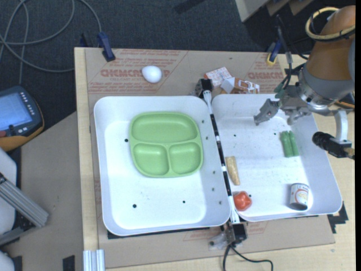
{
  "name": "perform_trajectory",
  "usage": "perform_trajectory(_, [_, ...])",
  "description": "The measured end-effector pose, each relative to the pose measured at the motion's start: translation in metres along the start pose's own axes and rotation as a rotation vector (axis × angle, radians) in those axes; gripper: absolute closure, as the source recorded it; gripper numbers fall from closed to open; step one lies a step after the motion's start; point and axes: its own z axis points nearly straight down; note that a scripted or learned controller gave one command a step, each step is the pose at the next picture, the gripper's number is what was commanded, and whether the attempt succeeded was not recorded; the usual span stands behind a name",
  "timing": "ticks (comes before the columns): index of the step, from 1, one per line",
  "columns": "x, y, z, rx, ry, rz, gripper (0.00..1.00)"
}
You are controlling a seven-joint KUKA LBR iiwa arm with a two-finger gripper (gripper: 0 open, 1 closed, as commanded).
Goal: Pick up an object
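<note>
Four objects lie in the right bin [271, 212]; the gripper [274, 109], open and holding nothing, hangs far from the green stick [289, 144], so closing here risks grasping air

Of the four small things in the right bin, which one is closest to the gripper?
The green stick-shaped piece, just below the gripper. The tan piece, red piece and small can lie further toward the bin's near edge.

- Arm [330, 44] is reaching in from the right, orange band above grey wrist.
- Gripper [277, 113] is hanging low, pointing down-left.
- Fingers are spreading apart, gripping nothing.
</note>
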Motion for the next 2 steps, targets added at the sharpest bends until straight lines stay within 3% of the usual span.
perform_trajectory(1, [-0.062,0.009,0.005,-0.003,-0.003,0.001,0.0])
perform_trajectory(2, [-0.102,0.027,0.052,-0.002,-0.002,0.001,0.0])
